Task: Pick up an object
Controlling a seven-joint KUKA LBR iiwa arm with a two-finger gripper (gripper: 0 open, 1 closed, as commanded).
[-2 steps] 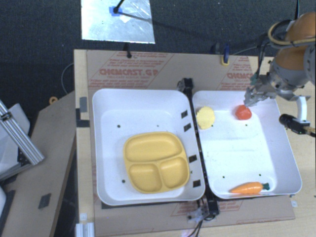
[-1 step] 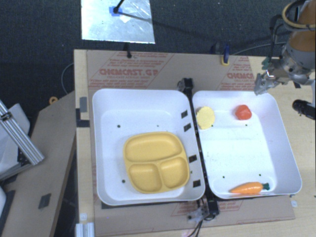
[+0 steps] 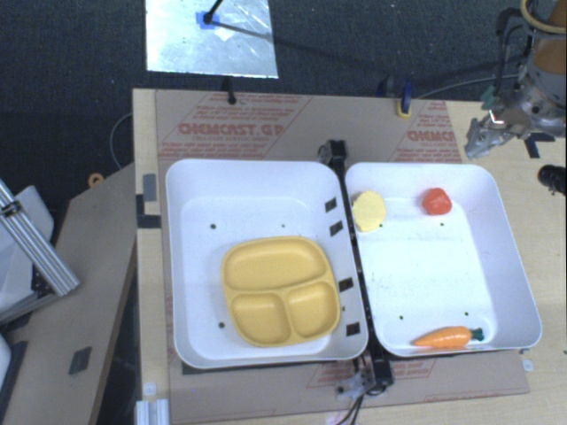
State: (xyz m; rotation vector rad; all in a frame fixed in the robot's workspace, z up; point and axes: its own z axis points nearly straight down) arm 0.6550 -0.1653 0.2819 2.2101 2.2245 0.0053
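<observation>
The right bin (image 3: 509, 264) holds three things. A pale yellow round piece (image 3: 368, 210) lies at its far left corner, against the divider. A red tomato-like ball (image 3: 436, 201) sits near the far wall. An orange carrot (image 3: 446, 336) with a green stem lies along the near wall. My gripper (image 3: 483, 136) hangs beyond the bin's far right corner, over the bench, apart from all three objects and with nothing seen in it.
A yellow three-compartment tray (image 3: 281, 289) lies in the left bin (image 3: 190, 237). A metal sheet (image 3: 210, 27) rests on the dark floor at the back. Cables and a blue clamp (image 3: 406, 96) run along the bench's far edge.
</observation>
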